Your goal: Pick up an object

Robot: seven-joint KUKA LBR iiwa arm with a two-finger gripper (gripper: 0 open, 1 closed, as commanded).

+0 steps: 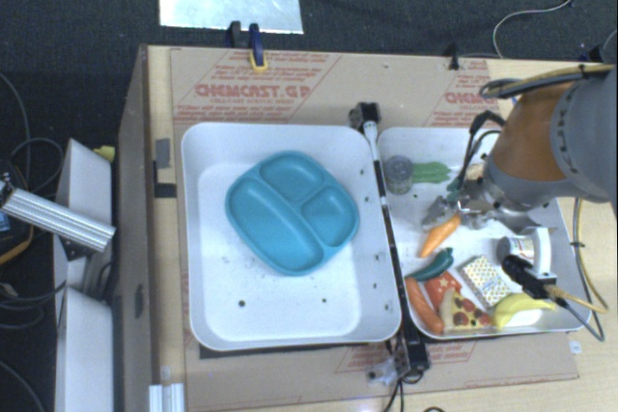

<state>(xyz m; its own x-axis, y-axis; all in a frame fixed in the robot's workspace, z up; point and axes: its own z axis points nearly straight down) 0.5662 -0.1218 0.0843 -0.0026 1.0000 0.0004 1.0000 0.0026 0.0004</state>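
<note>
The left bin (217, 304) holds a blue divided plate (292, 210) near its middle, and the right bin (417, 142) just beside it carries the smaller toys. The grey arm (570, 140) reaches over the right bin's far right side, its gripper (456, 206) low at the upper end of an orange carrot (439, 233); how wide it stands cannot be told. Toward the right bin's near edge lie a pizza slice (462, 309), a yellow banana (521, 308), a patterned card (486, 279) and a green pepper (436, 263), while a grey can (398, 172) sits at its far left corner.
</note>
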